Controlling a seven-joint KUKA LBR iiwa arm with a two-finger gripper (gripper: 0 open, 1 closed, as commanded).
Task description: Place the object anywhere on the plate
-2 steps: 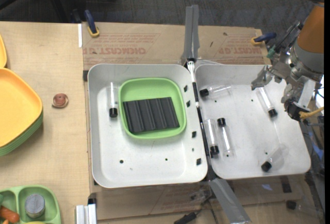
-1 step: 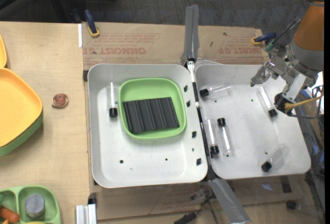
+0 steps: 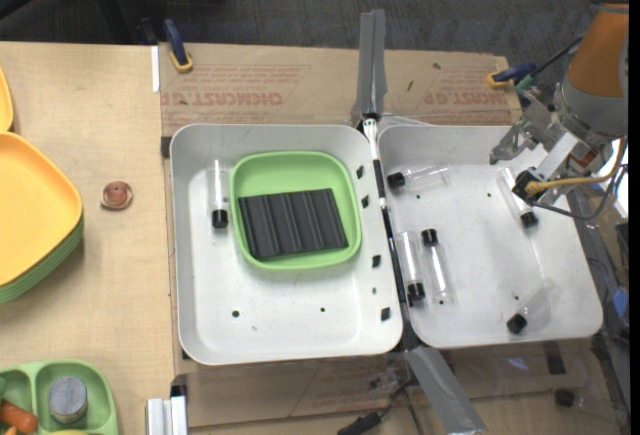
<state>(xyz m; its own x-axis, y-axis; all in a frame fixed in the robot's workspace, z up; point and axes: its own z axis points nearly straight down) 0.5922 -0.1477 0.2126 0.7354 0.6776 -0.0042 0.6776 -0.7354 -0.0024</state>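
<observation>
Gripper (image 3: 522, 155) is placed over the far corner of the right bin (image 3: 480, 328). Whether it is open or closed cannot be told, and nothing is seen held in it. The object is judged to be one of the clear black-capped tubes. The nearest tube (image 3: 527, 208) lies on the bin floor just beneath the gripper; contact cannot be made out. More tubes are scattered in the same bin, further from the gripper. The green plate (image 3: 250, 175) is set in the left bin (image 3: 280, 313), well apart from the gripper, across the divider. A black ridged mat (image 3: 295, 223) is seen on the plate, and a spare tube (image 3: 218, 188) lies beside it, not on it. The task is judged barely begun: no tube is on the plate, so grasp, carry-over and release are all left.
</observation>
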